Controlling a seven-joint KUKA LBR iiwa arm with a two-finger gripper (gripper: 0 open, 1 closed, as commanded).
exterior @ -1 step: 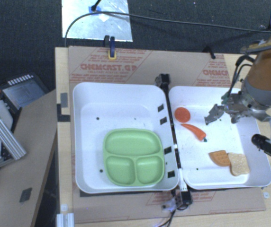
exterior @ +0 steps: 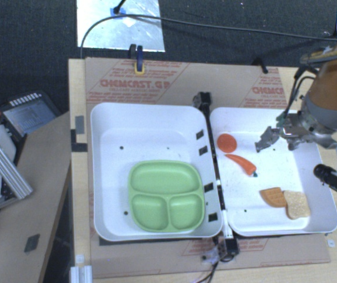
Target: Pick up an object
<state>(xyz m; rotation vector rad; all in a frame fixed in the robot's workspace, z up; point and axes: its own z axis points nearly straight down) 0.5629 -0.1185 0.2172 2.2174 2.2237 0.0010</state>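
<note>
The right bin [exterior: 310,217] holds an orange-red round slice [exterior: 227,141], a red-orange carrot-like piece [exterior: 241,163], a brown bread-like piece [exterior: 273,197] and a pale toast-like piece [exterior: 297,204]. My gripper [exterior: 268,139] hangs over the upper middle of the right bin, to the right of the round slice. Its dark fingers [exterior: 264,143] point left and down, and nothing shows between them. The arm with its orange band [exterior: 335,81] enters from the right.
The left bin [exterior: 115,128] bears a green three-compartment plate [exterior: 165,194]. A black divider with clips [exterior: 211,158] runs between the bins. Cables and a black fitting [exterior: 330,177] hang at the right bin's edge. A clamp [exterior: 138,59] sits at the back.
</note>
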